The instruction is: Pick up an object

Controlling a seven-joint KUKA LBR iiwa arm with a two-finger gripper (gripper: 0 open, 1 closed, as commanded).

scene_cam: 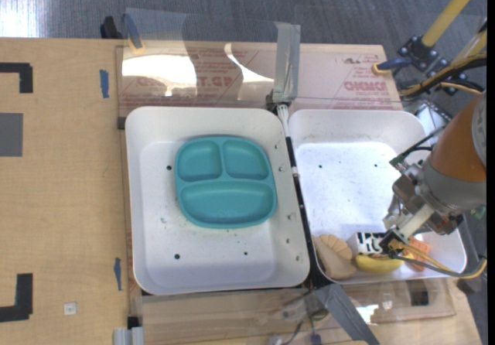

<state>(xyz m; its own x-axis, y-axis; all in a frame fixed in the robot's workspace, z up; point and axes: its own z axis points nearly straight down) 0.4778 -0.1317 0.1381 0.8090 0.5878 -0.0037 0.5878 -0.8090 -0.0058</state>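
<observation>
Yellow banana (pixel 377 262) lies just below the jaws (pixel 396 241) in the right bin (pixel 340 134) (near its front wall), long axis running left-right across them, a tan piece (pixel 334 252) farther left; whether they are released or clenched I cannot tell.

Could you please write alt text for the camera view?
The arm's end effector is low in the right bin, over a banana beside a tan object. A teal divided plate lies in the left bin.
</observation>
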